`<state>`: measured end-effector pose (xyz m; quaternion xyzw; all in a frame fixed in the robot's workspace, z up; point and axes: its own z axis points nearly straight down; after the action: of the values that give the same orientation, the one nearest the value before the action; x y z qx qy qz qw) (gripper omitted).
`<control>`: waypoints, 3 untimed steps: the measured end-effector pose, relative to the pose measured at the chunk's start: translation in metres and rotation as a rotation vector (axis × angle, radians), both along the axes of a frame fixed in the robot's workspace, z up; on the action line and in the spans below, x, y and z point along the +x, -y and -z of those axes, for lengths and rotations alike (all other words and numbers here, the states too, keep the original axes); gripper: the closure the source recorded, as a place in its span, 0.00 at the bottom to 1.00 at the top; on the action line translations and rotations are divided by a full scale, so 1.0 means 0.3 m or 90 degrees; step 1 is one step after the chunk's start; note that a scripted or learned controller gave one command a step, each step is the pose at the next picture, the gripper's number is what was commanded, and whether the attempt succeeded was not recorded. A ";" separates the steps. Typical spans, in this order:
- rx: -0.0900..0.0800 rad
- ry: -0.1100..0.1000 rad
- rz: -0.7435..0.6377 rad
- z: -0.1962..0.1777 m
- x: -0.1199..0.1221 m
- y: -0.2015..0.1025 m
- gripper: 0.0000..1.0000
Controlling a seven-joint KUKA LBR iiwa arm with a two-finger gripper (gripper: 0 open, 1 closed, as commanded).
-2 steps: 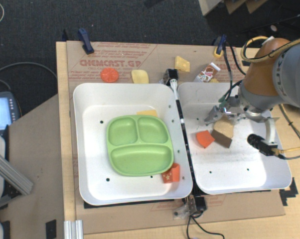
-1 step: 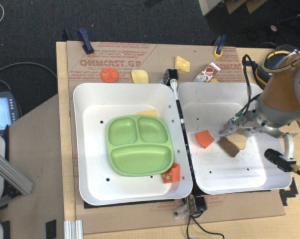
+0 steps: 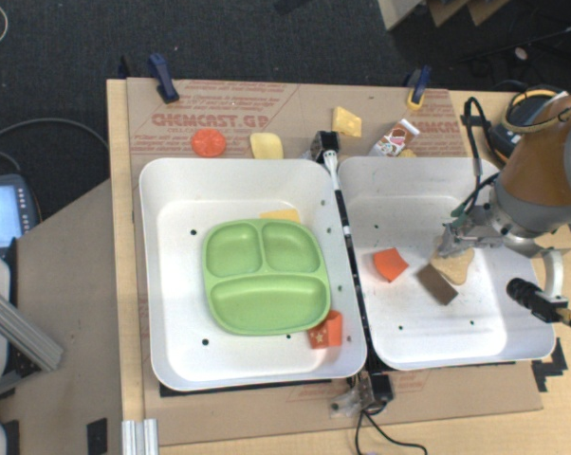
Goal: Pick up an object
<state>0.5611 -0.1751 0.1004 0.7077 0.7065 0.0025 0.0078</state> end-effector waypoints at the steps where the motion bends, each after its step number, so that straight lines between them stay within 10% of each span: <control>1: 0.000 -0.001 0.000 0.003 -0.001 -0.001 0.00; 2: 0.000 -0.001 0.000 0.039 -0.162 -0.108 0.00; 3: 0.007 -0.004 -0.003 0.037 -0.151 0.139 0.00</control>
<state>0.5157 -0.2167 0.0893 0.7062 0.7080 0.0045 0.0017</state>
